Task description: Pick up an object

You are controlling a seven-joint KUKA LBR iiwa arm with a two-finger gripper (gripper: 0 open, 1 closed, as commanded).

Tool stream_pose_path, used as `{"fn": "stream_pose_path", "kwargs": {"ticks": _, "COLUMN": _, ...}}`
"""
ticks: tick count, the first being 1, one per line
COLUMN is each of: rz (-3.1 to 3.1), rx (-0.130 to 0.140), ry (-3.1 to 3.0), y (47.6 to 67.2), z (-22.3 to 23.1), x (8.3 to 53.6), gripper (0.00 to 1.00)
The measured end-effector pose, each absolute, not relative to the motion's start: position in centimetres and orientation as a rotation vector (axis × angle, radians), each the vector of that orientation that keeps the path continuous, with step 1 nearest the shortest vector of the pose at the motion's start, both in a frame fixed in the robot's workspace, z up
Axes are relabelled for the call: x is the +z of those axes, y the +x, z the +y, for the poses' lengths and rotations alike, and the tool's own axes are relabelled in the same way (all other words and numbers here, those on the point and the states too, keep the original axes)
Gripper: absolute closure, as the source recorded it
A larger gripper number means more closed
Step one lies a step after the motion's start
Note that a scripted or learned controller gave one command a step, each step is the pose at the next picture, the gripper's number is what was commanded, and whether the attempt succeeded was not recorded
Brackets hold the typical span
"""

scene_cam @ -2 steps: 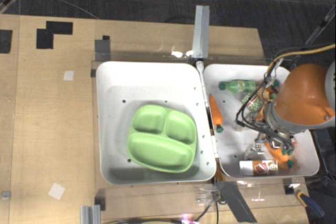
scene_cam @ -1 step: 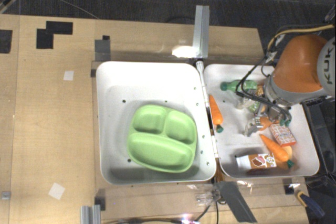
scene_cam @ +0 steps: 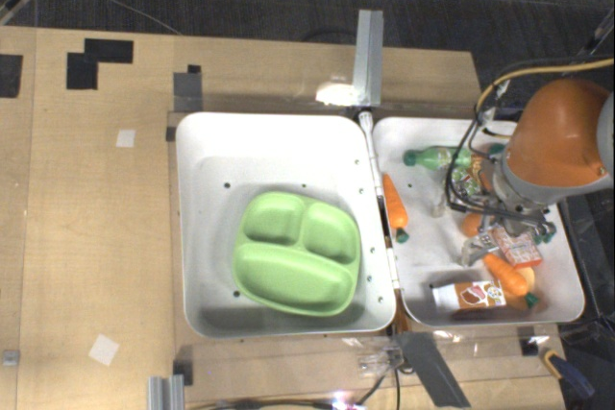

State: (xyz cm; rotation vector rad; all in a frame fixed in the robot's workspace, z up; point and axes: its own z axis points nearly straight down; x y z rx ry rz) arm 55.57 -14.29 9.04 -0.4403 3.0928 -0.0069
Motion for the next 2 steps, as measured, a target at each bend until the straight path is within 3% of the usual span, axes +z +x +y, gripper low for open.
{"fn": "stream_pose_path", "kwargs": {"ticks": 1, "rz": 3.100, "rx": -0.004, "ry": -0.398, "y": 57.7, "z": -10.8, "x": 9.0, "gripper": 0.00}}
{"fn": "stream_pose_path", "kwargs": {"ticks": 2, "rz": 3.081, "rx": -0.008, "ry": -0.400, "y": 58.2, "z": -10.7, "x": 10.5, "gripper": 1.00}}
